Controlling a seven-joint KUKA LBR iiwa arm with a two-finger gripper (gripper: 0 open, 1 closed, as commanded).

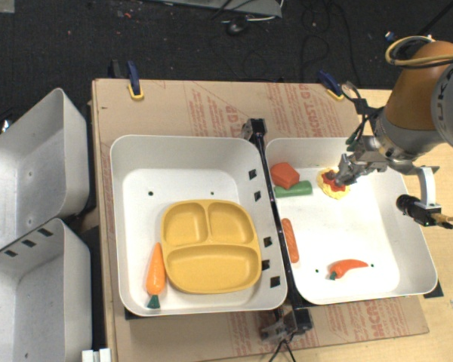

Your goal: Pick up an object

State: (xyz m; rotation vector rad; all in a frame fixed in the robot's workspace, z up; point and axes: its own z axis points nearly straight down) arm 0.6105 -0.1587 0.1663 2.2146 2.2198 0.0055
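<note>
Brown board tabletop [211, 104] on dark floor, two white bins side by side. Gripper [340, 174] low at right bin [377, 277] far edge, over small yellow-red toy [334, 188]; jaws' state cannot be told. Left bin [136, 164]: yellow divided plate [210, 246], carrot [155, 271] alongside.

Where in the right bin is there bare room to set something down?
The right bin has bare floor in its middle, between the sausage by the divider and the right wall, above the chili pepper. The top is crowded: orange block, green block, a yellow piece under the tool.
</note>
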